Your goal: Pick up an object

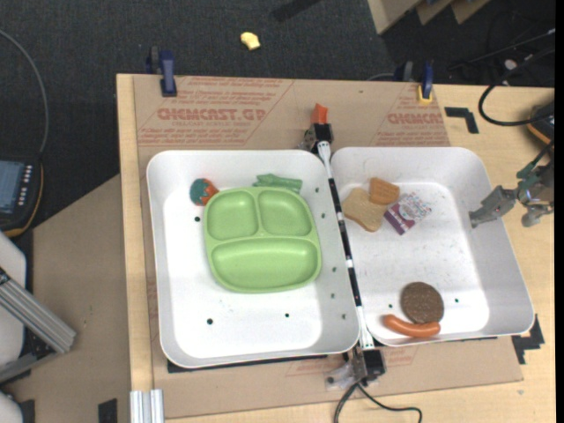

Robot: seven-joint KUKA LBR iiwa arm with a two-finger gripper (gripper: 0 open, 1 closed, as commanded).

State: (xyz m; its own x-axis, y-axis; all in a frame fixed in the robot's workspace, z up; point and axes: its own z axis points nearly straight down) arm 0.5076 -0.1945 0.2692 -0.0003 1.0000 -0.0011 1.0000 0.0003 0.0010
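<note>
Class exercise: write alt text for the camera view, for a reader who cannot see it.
Two white bins sit side by side: the left bin holds a green divided plate, the right bin bread, a brown patty and a sausage. A claw hovers at the right rim.

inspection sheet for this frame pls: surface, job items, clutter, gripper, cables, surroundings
Surface: bench with brown board, two white bins side by side, left bin, right bin.
Job's things: left bin holds a green divided plate, a red-and-green toy at its upper left, a green leafy piece above it. Right bin holds two tan bread-like pieces, a purple-and-white packet, a brown round patty, a sausage just below it.
Clutter: small yellow piece on the dark floor beyond the bench.
Gripper: gripper at the right bin's right rim, nothing seen between its fingers.
Cables: black cable at upper right; cable off the front edge.
Surroundings: blue clamps on the back edge.
</note>
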